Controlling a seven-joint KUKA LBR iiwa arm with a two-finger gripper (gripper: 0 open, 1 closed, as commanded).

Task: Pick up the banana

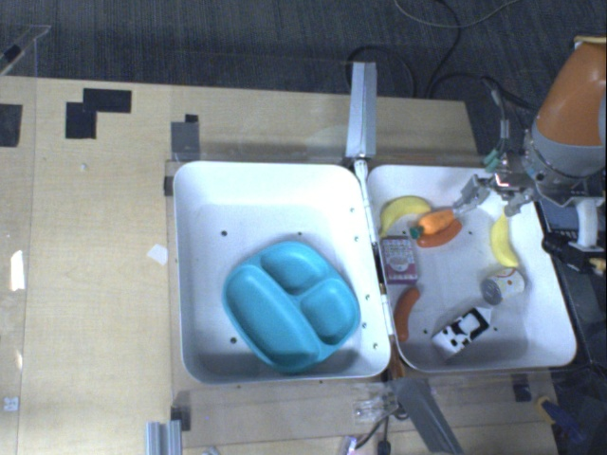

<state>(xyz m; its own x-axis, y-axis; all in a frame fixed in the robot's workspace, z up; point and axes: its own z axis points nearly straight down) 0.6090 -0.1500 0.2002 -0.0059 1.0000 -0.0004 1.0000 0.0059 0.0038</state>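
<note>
Just below the spread, unladen pincer point(494, 192), the banana point(503, 242), untouched.

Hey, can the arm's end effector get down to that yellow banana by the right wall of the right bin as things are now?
Probably yes. The end effector hovers just beside the curved yellow banana, which lies alone with nothing on top of it; the small grey-and-white cup sits just below its tip.

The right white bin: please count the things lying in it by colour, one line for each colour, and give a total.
Yellow: 2, curved yellow banana, rounded yellow fruit
Orange: 2, orange carrot, orange-brown sausage
Purple: 1, small purple box
Black and white: 1, black-and-white toy
Grey-white: 1, small grey-white object
Total: 7
</note>
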